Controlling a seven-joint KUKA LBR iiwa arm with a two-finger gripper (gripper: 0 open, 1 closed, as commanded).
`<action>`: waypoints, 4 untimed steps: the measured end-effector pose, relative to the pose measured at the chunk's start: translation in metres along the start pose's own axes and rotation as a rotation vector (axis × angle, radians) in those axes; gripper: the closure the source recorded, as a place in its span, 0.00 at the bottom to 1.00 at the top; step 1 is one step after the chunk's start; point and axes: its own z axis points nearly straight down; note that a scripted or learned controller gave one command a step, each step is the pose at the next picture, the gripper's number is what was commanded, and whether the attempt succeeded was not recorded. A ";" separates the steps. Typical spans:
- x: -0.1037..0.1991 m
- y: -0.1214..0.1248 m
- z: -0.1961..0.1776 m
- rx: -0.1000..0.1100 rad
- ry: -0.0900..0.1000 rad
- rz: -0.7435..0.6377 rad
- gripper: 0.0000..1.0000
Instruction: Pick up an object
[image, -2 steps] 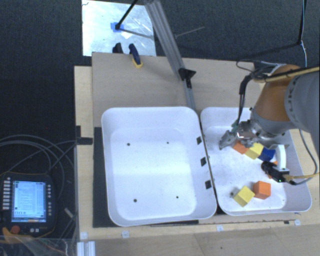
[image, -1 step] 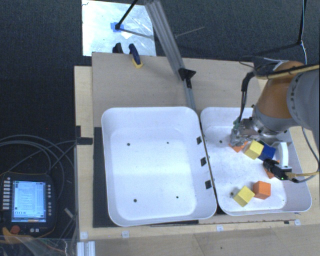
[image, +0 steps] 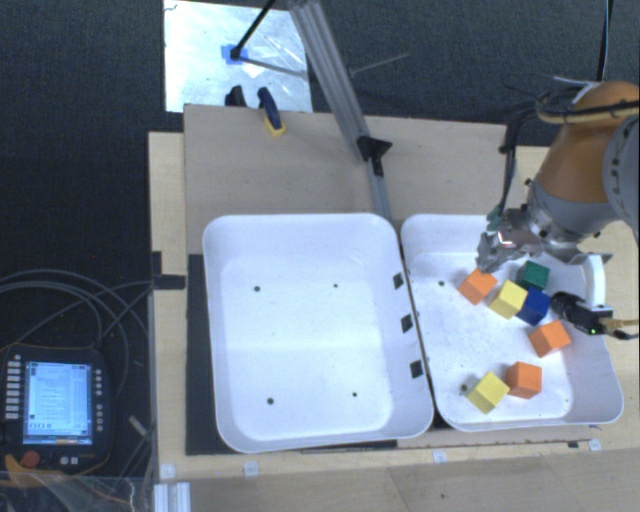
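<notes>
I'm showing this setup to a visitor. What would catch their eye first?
Probably the bright cubes scattered in the right white bin: orange cube, yellow cube, blue cube, green cube. Above them, the grey arm with its orange band lowers its gripper at that bin's far side.

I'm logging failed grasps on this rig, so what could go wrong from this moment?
1. The gripper hangs just above the orange block, which sits close to a yellow block, blue block and green block; descending may shove neighbours rather than grasp one.
2. The orange block lies rotated, so the fingers might meet its corners and slip off.
</notes>
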 end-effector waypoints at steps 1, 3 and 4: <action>0.000 0.002 -0.055 0.000 0.000 -0.001 1.00; 0.054 -0.007 -0.032 0.009 0.003 -0.005 1.00; 0.102 -0.021 -0.049 0.007 0.004 -0.006 1.00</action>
